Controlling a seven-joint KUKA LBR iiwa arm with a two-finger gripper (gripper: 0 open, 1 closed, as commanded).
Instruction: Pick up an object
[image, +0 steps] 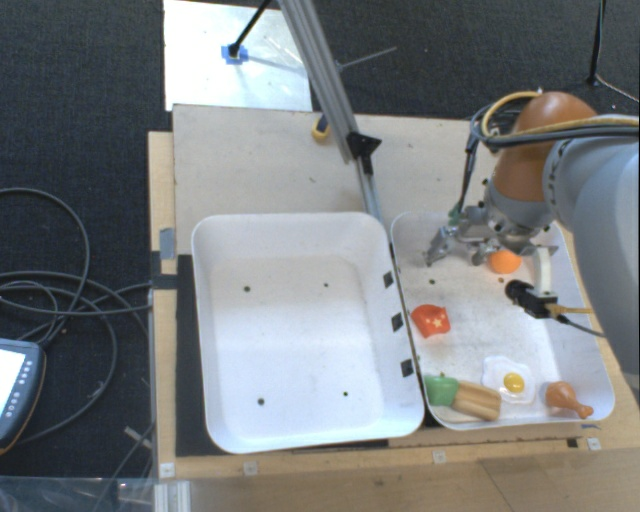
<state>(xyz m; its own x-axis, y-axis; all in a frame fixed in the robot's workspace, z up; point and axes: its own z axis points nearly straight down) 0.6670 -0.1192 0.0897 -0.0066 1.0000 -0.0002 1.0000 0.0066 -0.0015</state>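
Wooden bench (320, 462) on dark carpet (80, 100); cables (60, 290) alongside; end effector (458, 242) over right bin (470, 350), grip unclear.

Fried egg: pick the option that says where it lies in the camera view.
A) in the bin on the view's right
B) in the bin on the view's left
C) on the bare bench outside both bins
A: the fried egg lies on the floor of the right-hand bin, near its front edge, between the green-and-tan piece and the drumstick.
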